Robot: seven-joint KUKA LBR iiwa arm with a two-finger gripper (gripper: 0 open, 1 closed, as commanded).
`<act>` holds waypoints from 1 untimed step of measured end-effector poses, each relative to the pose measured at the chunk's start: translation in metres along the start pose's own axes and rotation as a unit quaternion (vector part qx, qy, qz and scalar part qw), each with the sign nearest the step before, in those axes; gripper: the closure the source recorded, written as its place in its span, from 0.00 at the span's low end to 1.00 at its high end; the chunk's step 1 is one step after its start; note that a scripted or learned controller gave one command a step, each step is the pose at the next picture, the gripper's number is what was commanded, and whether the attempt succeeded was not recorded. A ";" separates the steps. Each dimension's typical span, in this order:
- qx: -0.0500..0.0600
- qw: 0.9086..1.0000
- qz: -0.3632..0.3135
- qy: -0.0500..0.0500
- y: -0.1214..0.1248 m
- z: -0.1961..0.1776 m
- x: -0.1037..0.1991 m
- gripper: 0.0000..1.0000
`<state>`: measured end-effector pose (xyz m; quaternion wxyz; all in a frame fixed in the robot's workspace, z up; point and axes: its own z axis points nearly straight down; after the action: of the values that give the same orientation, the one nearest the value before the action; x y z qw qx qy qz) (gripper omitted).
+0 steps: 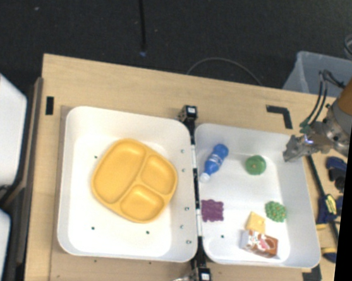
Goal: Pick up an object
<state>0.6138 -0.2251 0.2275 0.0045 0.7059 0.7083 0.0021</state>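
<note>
The right bin (298, 183) holds several small objects. A blue and white bottle (215, 160) lies near its left wall. A green ball (256, 165) sits right of the bottle. Toward the front lie a purple lump (212, 210), a knobbly green piece (275, 210), a yellow wedge (256, 221) and a red and white packet (260, 244). My gripper (294, 149) hangs over the bin's far right corner, right of the green ball and apart from every object. I see nothing held in it.
The left bin (71, 219) holds a yellow divided plate (135, 180). A grey-blue box (314, 74) stands behind the arm at the far right. Blue and yellow tools (332, 207) lie on the bench just right of the right bin.
</note>
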 end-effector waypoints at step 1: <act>0.001 1.000 -0.001 0.001 0.002 -0.051 -0.002 1.00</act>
<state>0.6148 -0.2265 0.2788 0.0031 0.7055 0.7087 0.0014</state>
